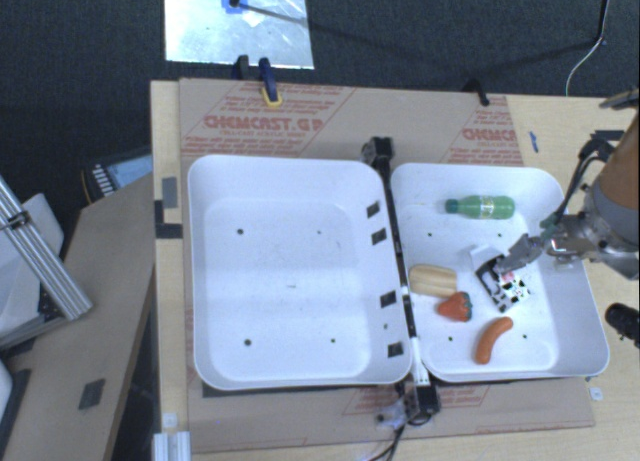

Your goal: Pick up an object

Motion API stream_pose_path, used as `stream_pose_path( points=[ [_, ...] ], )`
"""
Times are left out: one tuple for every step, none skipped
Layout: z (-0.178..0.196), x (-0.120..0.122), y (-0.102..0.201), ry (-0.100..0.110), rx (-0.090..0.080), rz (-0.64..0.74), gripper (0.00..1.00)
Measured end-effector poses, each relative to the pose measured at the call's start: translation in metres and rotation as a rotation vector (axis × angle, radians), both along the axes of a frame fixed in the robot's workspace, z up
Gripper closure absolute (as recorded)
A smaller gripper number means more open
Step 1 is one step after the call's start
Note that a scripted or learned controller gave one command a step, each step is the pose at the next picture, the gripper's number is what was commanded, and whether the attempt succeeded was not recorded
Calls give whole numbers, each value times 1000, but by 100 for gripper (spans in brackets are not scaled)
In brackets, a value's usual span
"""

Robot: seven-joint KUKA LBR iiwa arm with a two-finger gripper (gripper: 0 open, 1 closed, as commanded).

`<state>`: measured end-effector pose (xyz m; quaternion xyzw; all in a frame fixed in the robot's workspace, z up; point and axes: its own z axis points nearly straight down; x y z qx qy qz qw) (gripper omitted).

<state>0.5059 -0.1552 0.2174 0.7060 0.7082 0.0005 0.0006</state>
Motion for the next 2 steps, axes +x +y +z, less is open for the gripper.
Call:
stream_pose_path(
  points=[
    [-100,-13,8,-14,-3,-1,0],
    [25,52,-15,-19,-7,3,0]
  ],
)
